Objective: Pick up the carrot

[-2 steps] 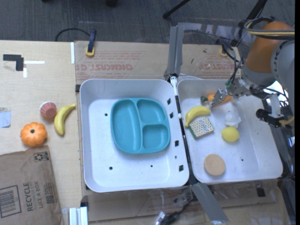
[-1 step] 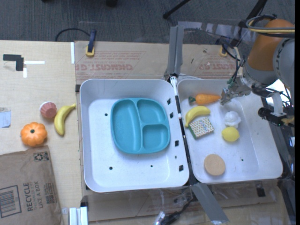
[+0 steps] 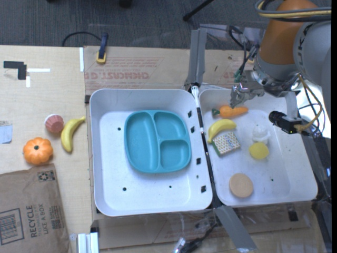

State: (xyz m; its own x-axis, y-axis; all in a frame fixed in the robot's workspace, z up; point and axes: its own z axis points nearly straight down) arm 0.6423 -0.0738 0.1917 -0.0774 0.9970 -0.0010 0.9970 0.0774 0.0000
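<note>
Hanging over the far end of the right bin [image 3: 295, 194], the pincer [image 3: 241, 95] sits just above the carrot [image 3: 233, 111], close enough that its tip seems to meet the thick end; whether it is spread or closed I cannot tell, since the wrist and cables hide that part. The carrot lies flat on the bin floor near the back left corner, green stub toward the divider and orange body running right, so nothing shows it lifted or gripped. That position suits a top-down grab: the arm [image 3: 287, 36] reaches in from the right and comes nearly straight down, which keeps it off the bin wall just behind.

Crowding is the likely trouble. A yellow banana [image 3: 221, 127] curves just below the carrot, almost touching it, with a small checkered block [image 3: 226, 143] beside that, so a wide approach could nudge either. A lemon-coloured piece [image 3: 258, 151], a pale white item [image 3: 260, 133] and a tan disc [image 3: 241, 185] lie farther off. The left bin [image 3: 105, 194] holds a blue divided plate [image 3: 158, 141], well apart from the work.
</note>
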